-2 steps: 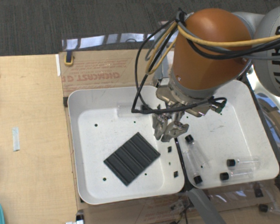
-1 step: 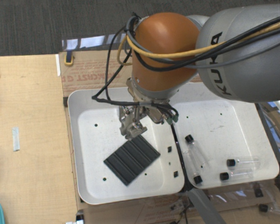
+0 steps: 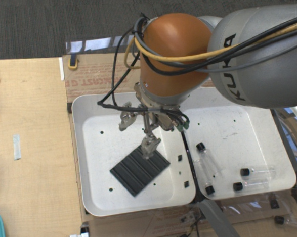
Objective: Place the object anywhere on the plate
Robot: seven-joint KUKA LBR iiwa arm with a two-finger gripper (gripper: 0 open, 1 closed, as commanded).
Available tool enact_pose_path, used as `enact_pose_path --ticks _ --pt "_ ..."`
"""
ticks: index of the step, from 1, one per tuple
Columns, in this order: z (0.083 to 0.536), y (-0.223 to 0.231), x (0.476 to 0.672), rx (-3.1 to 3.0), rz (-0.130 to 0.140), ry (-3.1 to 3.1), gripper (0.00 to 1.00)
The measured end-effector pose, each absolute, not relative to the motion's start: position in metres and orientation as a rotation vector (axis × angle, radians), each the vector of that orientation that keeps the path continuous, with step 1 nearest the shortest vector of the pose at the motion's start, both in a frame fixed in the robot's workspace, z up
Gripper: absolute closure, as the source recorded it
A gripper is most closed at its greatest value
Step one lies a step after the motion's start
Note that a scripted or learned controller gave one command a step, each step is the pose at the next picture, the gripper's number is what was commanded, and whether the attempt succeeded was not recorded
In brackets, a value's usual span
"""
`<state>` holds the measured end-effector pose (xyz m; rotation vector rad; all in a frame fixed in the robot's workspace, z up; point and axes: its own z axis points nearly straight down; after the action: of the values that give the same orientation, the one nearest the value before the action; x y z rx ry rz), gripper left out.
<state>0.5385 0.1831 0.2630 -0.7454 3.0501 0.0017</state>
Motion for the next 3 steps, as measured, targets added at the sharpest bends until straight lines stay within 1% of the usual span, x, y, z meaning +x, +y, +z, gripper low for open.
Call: enact_pose_path --ticks 1,2,3 --pt "0.092 0.229 0.509 -0.981 0.002 2.983 0.0" --pt "0.101 0.229 0.51 -0.974 0.004 2.984 1.0" --pt "0.327 0.225 0.487 -0.67 0.001 3.065 1.0"
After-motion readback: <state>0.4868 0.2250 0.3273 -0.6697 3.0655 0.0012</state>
